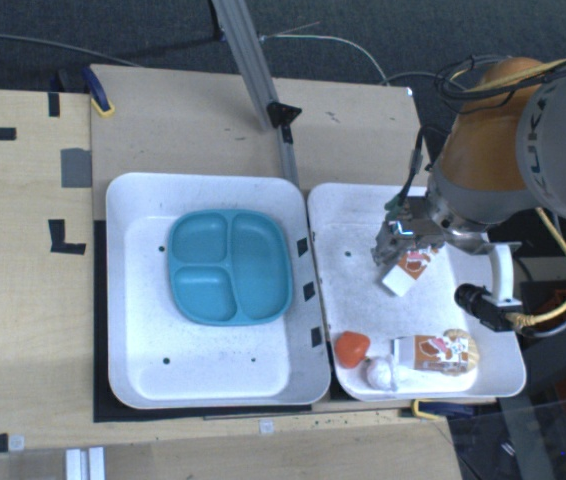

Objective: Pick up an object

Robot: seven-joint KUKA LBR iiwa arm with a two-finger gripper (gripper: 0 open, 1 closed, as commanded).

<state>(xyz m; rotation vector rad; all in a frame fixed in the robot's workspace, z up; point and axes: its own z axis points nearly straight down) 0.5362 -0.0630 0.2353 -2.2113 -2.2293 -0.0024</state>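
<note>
Snacks [445, 352] are lying along the right bin's [348, 223] front edge. Above them the tool [400, 246] is touching a small white carton [408, 272] (grip state I cannot tell).

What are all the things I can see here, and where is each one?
White bins: 2, side by side on the bench; left bin, right bin.
Divided plate: 1, teal, three compartments, in the left bin.
Small carton: 1, white with red print, middle of the right bin, right under the gripper; a grasp cannot be confirmed.
Round object: 1, orange-red, near front edge of the right bin.
Small ball-like object: 1, whitish, just beside the orange-red one.
Packet: 1, brown and white, front right of the right bin.
Metal pole: 1, grey, behind the bins.
Arm: 1, grey with orange band, from the right.
Gripper: 1, dark, over the right bin.
</note>
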